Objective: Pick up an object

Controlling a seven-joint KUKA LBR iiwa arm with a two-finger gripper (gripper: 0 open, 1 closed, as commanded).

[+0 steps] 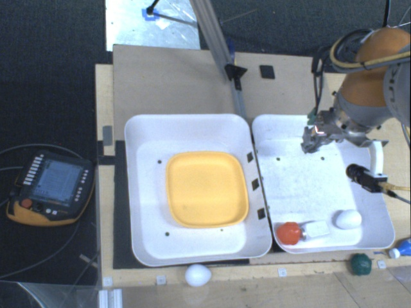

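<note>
In the right bin (pixel 302 185), along its near wall, lie a red-orange ball (pixel 289 232), a small clear-white piece (pixel 316 229) beside it and a white egg-shaped object (pixel 348 219). My gripper (pixel 313 140) hangs over the far part of that bin, well away from all three. Nothing shows between its dark tips. The yellow square plate (pixel 207 188) rests in the middle of the left bin (pixel 144 172).
A white egg (pixel 198 275) lies on the bench in front of the left bin. A dark green ball (pixel 360 264) sits off the right bin's near corner. A black cylinder (pixel 363 176) juts over the right bin's right side. A teach pendant (pixel 48 191) lies at left.
</note>
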